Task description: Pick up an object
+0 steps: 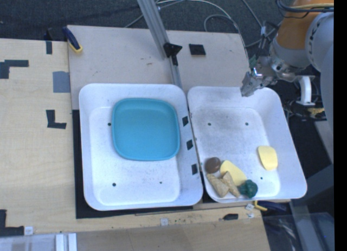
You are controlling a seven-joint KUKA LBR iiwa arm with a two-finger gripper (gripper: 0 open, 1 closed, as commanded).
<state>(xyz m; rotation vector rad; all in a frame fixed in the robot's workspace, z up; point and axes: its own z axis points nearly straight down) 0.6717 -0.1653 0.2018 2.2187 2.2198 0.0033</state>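
A: Where's the gripper [250, 87] hanging?
B: It's hovering over the right bin's [282, 109] far rim; can't tell its state.
A: Objects?
B: Yellow piece [267, 157] and small cluster [230, 179] sitting near front; blue plate [145, 128] lying left.

wooden bench [32, 136], dark carpet [81, 0] (cables trailing)

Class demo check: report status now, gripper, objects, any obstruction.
Gripper at right bin far rim, holding nothing. Yellow piece lies apart, other items clustered near corner. Path unobstructed.
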